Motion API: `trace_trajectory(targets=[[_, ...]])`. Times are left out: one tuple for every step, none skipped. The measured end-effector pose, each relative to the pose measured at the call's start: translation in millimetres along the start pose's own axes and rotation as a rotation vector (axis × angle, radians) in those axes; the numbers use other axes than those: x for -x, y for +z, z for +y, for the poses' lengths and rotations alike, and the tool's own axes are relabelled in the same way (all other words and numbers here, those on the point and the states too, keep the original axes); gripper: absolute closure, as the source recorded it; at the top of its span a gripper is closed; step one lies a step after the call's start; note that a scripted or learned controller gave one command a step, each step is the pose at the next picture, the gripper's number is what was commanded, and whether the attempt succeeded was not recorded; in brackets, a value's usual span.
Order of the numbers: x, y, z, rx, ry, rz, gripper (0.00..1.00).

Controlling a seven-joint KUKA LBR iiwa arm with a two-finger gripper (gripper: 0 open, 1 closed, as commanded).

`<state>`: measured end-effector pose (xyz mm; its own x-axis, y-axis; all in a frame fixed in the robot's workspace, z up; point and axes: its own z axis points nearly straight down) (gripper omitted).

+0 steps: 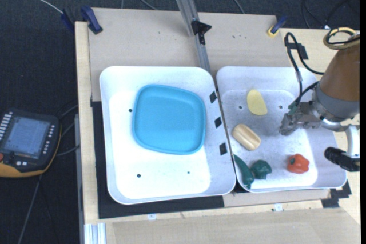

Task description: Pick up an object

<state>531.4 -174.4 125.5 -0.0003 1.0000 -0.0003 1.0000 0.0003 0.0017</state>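
Above the right bin (229,86), hand (290,124), fingertips too blurred to read.

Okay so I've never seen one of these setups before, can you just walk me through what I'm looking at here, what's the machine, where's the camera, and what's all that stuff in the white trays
This is a single picture from one camera fixed above a workbench, looking down at a slant. The machine is a robot arm, orange and grey, reaching in from the right. At its tip is the end effector, the grasping part, which sits above the floor of the right bin. I can't tell from here whether it grips anything; nothing shows between its fingers.

Two shallow white bins sit side by side. The left bin holds a blue plate. The right bin holds small toy-like items: a yellow piece, a tan bread-like piece, a dark green item and a red one. All four lie apart from the end effector.

On the floor at left lies a handheld control pad.
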Motion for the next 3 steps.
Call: trace_trajectory(targets=[[2, -42, 0, 0.002, 0.0, -0.001, 1.0], [2, -85, 4, 0.003, 0.0, -0.001, 1.0], [2, -148, 4, 0.004, 0.0, -0.001, 1.0]])
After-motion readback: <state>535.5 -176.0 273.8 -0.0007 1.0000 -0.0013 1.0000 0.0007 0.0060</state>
